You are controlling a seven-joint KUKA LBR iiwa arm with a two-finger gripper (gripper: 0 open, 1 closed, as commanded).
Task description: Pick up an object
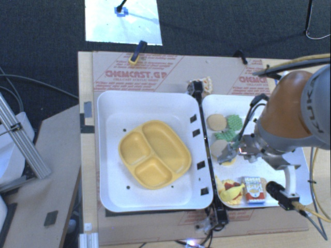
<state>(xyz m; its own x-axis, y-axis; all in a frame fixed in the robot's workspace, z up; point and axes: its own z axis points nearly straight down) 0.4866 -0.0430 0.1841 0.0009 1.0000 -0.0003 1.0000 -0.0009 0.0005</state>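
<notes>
My gripper hangs low over the left part of the right bin, at the end of the grey and orange arm. It sits right at a round tan piece and partly covers its lower right edge. Whether it touches that piece I cannot tell. Just behind lie another round tan piece and a green leafy item. Toward the front of the same bin are a yellow and red item and a small red and white box.
The left bin holds a yellow divided tray. A black-clipped divider runs between the bins. The arm hides the right bin's middle and right side. A cardboard sheet lies behind the bins.
</notes>
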